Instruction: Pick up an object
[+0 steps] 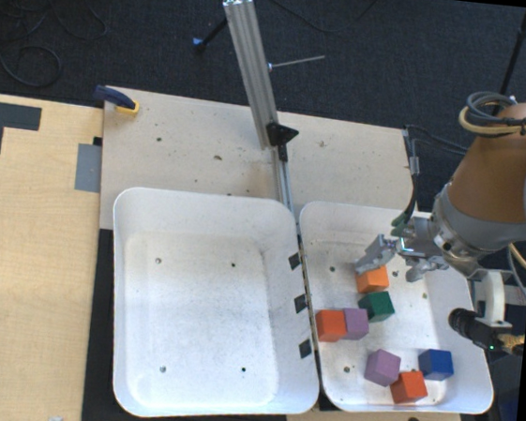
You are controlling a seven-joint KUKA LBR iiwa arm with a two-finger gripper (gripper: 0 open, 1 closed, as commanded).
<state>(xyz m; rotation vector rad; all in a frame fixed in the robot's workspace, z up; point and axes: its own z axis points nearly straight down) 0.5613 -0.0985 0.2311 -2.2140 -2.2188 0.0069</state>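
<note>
A: Gripper (pixel 399 255) is seen over the right bin (pixel 337 225), at its far side. Nothing is seen held in it; how far it is parted cannot be told.

B: And the nearest target?

A: An orange cube (pixel 374 279) is found just below the gripper, toward the bin's front, touching or nearly so. A green cube (pixel 379 306) is set just past it, in the same direction. A short descent is judged to be called for.

Three orange blocks (pixel 374 280), two purple blocks (pixel 382 367), one green block (pixel 379 306), one blue block (pixel 436 363), two white bins (pixel 148 229).
</note>
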